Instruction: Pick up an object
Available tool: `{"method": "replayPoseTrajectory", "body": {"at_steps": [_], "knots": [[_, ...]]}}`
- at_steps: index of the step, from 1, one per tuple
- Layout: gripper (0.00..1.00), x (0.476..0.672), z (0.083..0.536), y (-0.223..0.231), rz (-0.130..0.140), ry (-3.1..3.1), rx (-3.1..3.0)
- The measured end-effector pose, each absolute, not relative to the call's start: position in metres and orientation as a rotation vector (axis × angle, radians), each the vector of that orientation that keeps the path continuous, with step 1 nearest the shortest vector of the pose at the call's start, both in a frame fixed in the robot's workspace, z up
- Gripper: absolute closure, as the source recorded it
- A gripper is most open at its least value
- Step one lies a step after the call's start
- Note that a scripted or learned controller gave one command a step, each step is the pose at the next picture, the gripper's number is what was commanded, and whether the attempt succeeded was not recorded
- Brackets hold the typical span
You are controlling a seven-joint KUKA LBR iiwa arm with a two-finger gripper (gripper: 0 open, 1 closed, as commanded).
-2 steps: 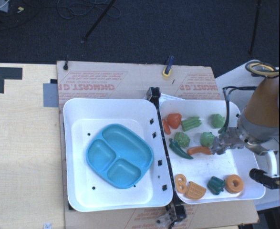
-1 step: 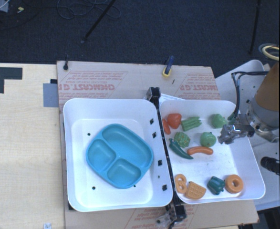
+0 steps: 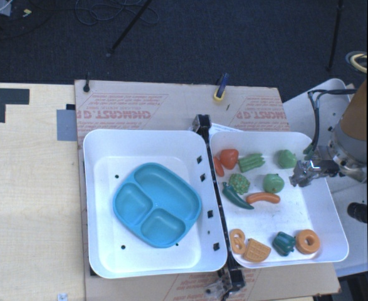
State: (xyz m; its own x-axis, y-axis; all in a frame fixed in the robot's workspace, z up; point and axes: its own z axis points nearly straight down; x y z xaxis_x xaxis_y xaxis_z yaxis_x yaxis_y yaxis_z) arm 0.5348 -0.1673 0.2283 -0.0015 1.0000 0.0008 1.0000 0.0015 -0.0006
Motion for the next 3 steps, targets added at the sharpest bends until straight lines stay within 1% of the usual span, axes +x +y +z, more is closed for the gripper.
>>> {"method": "replayPoseTrajectory", "body": {"at_steps": [1, 2, 3], "knots": [[1.00, 0.562, 0.237, -0.121, -0.002, -2.226, -2.214], [1.00, 0.586, 0.235, -0.084, 0.000, -2.225, -2.215], [1.00, 0.604, 0.234, -0.044, 0.000, -2.224, -2.215]]}}
